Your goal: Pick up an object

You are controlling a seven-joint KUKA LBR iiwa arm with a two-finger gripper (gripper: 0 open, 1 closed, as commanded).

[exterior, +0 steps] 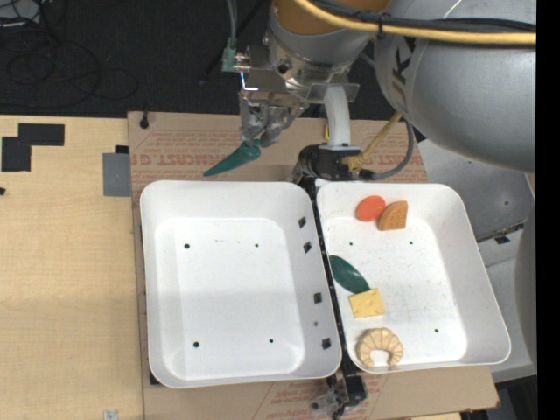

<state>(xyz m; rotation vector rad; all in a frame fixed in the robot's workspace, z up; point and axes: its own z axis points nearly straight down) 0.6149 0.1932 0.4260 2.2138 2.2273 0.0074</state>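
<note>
Two white bins (175,201) on bench; gripper (259,140) above far edge, fingers clamped on teal pepper (234,159).

Pale wooden table under a dark, cable-strewn backdrop

The table (61,261) is light wood-grain board, marked at the left with black blocky shapes (31,143) and a grey square patch (115,173). A brown cardboard sheet (188,151) with red printed lettering lies flat on it, its edge showing again along the bottom. Behind the table the background (114,51) is black, with thin dark cables (52,64) looping across it. Lighting is even and bright, with soft shadows.
</note>
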